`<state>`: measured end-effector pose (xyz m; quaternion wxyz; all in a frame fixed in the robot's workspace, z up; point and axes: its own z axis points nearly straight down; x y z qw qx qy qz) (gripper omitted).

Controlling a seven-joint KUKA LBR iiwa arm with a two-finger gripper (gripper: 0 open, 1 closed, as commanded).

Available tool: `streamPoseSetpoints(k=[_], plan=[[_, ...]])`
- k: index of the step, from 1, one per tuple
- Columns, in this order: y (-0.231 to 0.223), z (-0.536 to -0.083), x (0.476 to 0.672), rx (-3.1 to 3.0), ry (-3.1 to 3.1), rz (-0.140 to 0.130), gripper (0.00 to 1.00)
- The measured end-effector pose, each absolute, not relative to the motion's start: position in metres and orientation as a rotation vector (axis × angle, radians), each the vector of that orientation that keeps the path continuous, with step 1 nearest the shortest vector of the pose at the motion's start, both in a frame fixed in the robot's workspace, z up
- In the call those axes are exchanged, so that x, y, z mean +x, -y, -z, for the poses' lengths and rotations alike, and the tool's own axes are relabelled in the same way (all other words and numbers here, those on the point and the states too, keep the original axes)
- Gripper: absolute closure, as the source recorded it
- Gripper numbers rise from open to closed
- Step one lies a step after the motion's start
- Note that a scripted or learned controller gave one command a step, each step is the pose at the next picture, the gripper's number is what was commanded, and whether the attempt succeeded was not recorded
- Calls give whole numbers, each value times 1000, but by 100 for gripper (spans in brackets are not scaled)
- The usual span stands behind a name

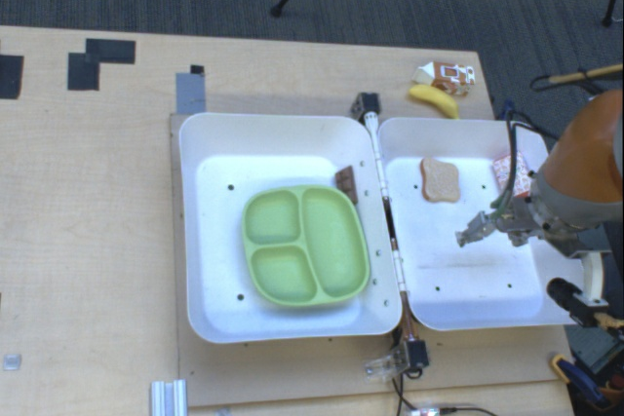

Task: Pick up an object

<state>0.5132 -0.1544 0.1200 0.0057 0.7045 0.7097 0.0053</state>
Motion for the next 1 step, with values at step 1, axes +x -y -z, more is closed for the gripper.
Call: streamPoseSetpoints(k=[1], plan=[[114,-105,487,2217,-2227,-2,0]])
